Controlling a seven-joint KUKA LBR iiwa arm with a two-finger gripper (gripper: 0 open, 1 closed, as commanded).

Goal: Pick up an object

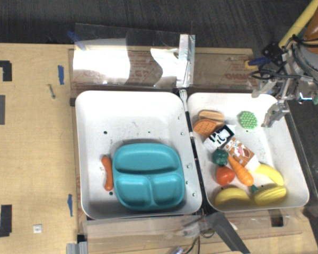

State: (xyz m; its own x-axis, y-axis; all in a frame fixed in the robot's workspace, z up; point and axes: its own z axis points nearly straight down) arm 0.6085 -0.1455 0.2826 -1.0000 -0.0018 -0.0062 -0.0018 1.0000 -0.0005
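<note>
- Nearest us, along the right bin's point(299, 192) front wall: yellow banana-like toys point(250, 194), three lumps touching in a row, w/ a red tomato point(225, 175) and a carrot point(240, 170) just behind.
- We'd pick the green knobbly ball point(248, 119) as target: it sits toward the right bin's back wall, apart from the pile, open floor around it. Probably light, stiff plastic; round, so may roll or squirt out. Grip across the middle.
- Gripper point(271, 115) hangs over the right bin's back-right corner, just right of the ball. Can't tell if open or shut; nothing seen held.
- Pile in the right bin's middle (bread-like toys point(208, 121), printed card point(221, 136)) is cramped, overlapping. Poor first pick.
- Room: bin wall close behind gripper; centre divider well clear.
- Left of the right bin: teal tray point(147, 176), orange sausage point(108, 172) touching its left edge.
</note>
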